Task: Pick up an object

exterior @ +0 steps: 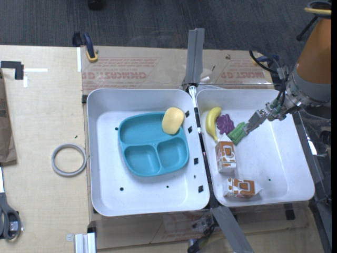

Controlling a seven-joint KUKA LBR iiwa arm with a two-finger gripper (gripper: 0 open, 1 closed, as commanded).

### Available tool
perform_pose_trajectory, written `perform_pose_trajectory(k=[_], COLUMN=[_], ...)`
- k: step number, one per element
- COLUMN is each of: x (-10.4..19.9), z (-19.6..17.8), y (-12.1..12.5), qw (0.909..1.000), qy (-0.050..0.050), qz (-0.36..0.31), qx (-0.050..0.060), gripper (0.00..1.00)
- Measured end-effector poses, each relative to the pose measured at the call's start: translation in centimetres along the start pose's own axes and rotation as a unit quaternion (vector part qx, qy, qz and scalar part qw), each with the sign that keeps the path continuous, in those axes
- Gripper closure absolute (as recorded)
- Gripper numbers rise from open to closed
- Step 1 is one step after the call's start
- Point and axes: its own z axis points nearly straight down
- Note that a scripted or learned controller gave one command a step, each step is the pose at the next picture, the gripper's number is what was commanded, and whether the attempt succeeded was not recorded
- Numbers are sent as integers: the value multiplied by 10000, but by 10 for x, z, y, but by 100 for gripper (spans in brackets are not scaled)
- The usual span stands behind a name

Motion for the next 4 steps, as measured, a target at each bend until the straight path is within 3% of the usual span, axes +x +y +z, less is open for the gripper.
perform_pose_trajectory(k=[1, 2, 3, 4], x=[0, 20, -34, -1], z=[0, 83, 175, 82], y=[0, 21, 50, 21], qw=[10000, 9969, 9986, 9736], qy=[0, 8, -24, 1], qz=[-1, 782, 521, 2285], qx=[0, 12, -57, 11], gripper=[0, 0, 0, 0])
